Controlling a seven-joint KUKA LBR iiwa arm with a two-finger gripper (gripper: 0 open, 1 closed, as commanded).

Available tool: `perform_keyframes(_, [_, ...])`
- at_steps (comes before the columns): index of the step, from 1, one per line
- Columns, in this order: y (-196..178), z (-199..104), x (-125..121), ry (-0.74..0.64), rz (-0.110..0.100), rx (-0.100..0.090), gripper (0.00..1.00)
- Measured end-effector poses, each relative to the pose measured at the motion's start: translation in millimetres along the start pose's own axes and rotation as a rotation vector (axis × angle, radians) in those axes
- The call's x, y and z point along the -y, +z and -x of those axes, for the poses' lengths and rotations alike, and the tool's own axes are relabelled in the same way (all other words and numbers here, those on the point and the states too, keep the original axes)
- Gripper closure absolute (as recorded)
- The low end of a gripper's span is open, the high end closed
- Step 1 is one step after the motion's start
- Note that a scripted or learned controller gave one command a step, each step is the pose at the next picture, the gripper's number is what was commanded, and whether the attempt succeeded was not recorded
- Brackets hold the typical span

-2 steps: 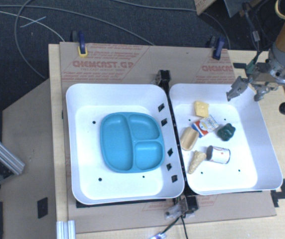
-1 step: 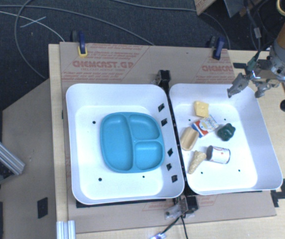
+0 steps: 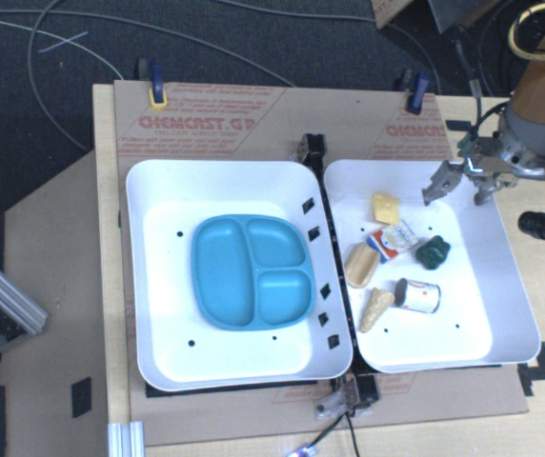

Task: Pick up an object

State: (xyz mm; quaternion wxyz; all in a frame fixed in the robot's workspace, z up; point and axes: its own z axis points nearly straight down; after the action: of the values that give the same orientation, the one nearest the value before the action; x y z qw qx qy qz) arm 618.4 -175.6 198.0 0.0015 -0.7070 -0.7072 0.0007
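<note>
Gripper (image 3: 459,187) — mine, fingers spread, nothing between them, hovering over the right bin's (image 3: 501,284) upper-right part. Yellow block (image 3: 385,207) — nearest item, just left of my fingertips and slightly lower, roughly square, no marked long axis. Green lump (image 3: 433,251) lies below.

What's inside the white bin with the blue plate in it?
The left bin holds a blue divided plate with three sections, nothing in them. The plate covers the middle of the bin floor, so anything beneath it can't be seen.
</note>
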Motion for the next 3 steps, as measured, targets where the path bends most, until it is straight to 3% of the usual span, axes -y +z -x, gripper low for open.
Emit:
perform_keyframes(1, [46,9,-1,0.000,0.002,0.000,0.00])
perform_keyframes(2, [99,-1,0,0.000,0.000,0.000,0.00])
perform_keyframes(3, [86,-1,-1,0.000,0.005,0.000,1.00])
